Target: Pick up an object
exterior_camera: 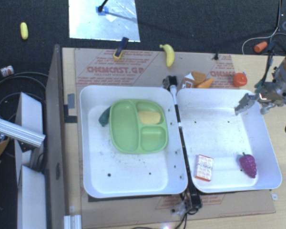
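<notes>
The two-finger gripper (253,104) hung over the far right edge of the right-hand shallow white bin (219,123), its grey fingers spread apart with nothing between them. Well apart from it, near the bin's front wall, lay a purple plastic bunch of grapes (248,165) and a small red-and-white printed carton (204,168) — its print too small to read.

The left-hand white bin (93,128) held a green divided plastic tray (133,132) with a pale yellow block (149,117) in one compartment and a dark teal piece (104,117) tucked against its left rim.

Behind the bins, brown cardboard (133,66) read "CHEMCAST GP" in red. On it lay a yellow toy banana (168,54), an orange toy carrot (205,83) and a red-orange ball (239,79). Beyond was dark carpet (33,13) — with a shiny metal sheet (105,13).
</notes>
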`<state>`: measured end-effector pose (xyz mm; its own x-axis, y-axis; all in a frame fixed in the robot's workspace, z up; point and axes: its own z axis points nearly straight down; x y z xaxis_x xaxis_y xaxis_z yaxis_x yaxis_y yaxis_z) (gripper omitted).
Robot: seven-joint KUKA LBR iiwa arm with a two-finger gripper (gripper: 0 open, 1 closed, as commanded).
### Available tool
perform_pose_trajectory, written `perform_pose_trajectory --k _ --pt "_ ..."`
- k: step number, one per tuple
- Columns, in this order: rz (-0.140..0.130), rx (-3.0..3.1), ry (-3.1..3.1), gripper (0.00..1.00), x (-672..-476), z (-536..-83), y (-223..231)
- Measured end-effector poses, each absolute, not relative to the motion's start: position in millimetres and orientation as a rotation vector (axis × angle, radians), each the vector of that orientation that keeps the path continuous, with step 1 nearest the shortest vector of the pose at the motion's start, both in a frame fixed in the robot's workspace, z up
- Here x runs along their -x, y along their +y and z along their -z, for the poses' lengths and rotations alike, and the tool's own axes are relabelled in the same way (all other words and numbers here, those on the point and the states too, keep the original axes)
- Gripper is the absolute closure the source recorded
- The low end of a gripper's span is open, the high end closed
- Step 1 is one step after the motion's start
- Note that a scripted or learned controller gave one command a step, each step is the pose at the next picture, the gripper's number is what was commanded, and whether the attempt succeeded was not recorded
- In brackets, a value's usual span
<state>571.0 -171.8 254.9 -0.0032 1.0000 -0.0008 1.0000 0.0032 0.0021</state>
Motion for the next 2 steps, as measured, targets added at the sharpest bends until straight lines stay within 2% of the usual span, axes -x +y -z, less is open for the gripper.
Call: perform_pose_trajectory --k 1,2 --pt "0.009 -2.228 2.225 0.0 -572.4 -113.3 -207.7" --pt "-0.006 -2.218 2.212 0.0 -498.3 -250.2 -206.9"
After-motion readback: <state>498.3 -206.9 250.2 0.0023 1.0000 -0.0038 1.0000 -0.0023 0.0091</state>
